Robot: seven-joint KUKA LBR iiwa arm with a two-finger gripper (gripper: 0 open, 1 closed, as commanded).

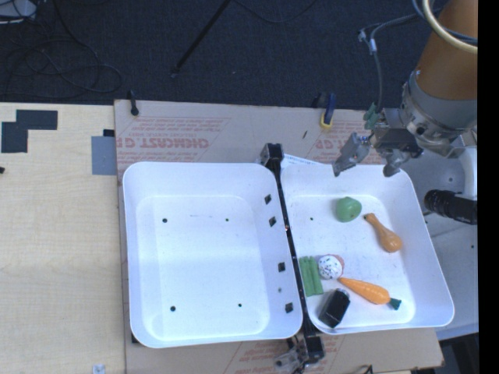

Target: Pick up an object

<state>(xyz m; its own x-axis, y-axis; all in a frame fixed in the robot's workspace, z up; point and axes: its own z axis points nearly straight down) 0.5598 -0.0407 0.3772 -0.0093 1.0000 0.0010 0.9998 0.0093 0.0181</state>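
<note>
My gripper (368,160) hangs over the far edge of the right bin (425,240), its two grey fingers spread apart with nothing between them, so it is open. Below it in that bin lie a green rounded piece (348,208), an orange-tan pear-shaped toy (383,233), an orange carrot toy with a teal end (366,290), a white speckled ball (330,266), a green ribbed block (310,276) and a black rectangular object (334,307). The green piece is the closest to the gripper, a little toward the front.
The left bin (148,201) sits beside the right one, with a black divider clamp strip (282,240) between them. Both rest on a cardboard sheet (195,135). A yellow clamp (327,118) stands behind the right bin. A black cylinder (448,203) juts at the right.
</note>
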